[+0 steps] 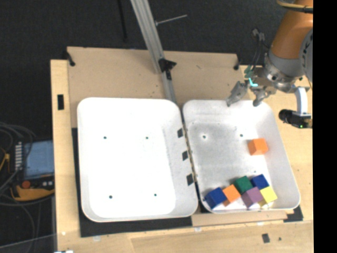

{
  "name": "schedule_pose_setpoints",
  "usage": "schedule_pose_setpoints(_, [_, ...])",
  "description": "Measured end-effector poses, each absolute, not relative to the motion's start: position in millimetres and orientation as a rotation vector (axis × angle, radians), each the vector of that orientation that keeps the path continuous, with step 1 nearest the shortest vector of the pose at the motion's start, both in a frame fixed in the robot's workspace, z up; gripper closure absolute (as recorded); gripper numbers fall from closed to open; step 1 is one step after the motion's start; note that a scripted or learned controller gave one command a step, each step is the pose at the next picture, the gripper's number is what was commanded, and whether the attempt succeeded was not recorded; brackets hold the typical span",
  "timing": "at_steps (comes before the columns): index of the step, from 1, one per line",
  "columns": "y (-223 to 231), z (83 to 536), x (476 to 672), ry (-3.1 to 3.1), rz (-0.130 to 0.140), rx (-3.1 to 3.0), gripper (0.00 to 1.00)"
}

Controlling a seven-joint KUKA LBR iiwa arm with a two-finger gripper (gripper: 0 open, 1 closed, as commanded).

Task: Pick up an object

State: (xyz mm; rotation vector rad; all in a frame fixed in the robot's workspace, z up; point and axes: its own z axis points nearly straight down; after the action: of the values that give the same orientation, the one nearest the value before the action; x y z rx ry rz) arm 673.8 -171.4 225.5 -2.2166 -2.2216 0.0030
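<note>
Item: jaws (246, 94), which we log as spread and holding nothing, above the right bin's (210, 157) far rim. Orange cube (258, 146) lies alone below them; the clustered blocks (242, 192), farther off, risk a jammed or double grasp.

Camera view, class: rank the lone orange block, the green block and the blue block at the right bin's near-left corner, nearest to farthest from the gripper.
From the gripper, open above the right bin's far edge:
1. Lone orange block, mid-right of the bin.
2. Green block, in the near cluster.
3. Blue block, the cluster's left end.
</note>
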Motion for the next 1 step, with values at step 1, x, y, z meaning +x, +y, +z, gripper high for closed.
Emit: schedule_pose_setpoints(1, [-172.6,228.4,674.4,-2.228,0.005,-2.218,0.0])
